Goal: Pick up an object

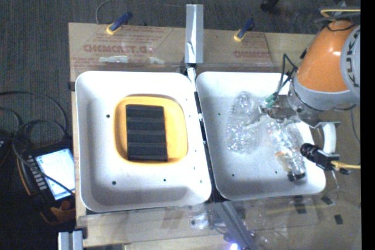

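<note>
i've got the arm (334, 67) reaching in over the right bin (222, 178), gripper (280, 107) low near the bin's right side, and i can't tell its state from this slant. nearest candidate is a clear crinkled plastic piece (241, 126) lying mid-bin, just left of the gripper, with a second clear item, bottle-like, (291, 152) nearer the front right corner. left bin (94, 184) holds a yellow tray with a black ribbed block (146, 132), well apart from the arm. to do this pick well i'd centre over the plastic's bulk, go down straight, and close slow since thin film likely slips or collapses. readable writing: faint red print on the cardboard backboard (117, 48), looks like "chemcat" but too blurred to be sure; partial "ku" on the arm.
</note>
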You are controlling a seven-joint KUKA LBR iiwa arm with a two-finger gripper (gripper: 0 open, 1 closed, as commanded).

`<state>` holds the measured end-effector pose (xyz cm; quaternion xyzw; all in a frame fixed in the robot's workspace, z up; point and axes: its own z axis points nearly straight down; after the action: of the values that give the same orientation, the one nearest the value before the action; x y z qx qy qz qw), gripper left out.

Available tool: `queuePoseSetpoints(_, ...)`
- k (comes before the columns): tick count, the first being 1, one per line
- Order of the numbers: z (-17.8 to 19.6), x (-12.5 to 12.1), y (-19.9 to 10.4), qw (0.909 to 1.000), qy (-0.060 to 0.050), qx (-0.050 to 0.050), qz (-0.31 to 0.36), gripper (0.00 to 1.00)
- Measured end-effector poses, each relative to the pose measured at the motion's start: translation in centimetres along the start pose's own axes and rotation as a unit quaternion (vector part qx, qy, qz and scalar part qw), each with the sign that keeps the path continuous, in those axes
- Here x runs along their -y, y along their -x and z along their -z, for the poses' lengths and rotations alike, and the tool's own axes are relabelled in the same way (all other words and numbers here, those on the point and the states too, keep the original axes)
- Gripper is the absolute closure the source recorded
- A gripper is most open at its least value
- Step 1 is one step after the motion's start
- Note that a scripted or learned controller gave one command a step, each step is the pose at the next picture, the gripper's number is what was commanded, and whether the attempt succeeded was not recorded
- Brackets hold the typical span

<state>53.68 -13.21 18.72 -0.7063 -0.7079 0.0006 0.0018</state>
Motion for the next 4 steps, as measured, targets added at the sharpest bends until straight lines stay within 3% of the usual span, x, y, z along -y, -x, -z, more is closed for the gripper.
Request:
queuePoseSetpoints(1, -7.1, -8.5, 5.5, 0.9988, 0.005, 0.004, 0.048, 0.00)
queuePoseSetpoints(2, -8.3, -4.2, 8.1, 0.9962, 0.020, 0.004, 0.085, 0.00)
queuePoseSetpoints(3, -8.1, -0.3, 8.3, 0.9764, 0.025, 0.012, 0.214, 0.00)
queuePoseSetpoints(4, -7.0, -0.6, 8.2, 0.9763, 0.028, 0.013, 0.214, 1.00)
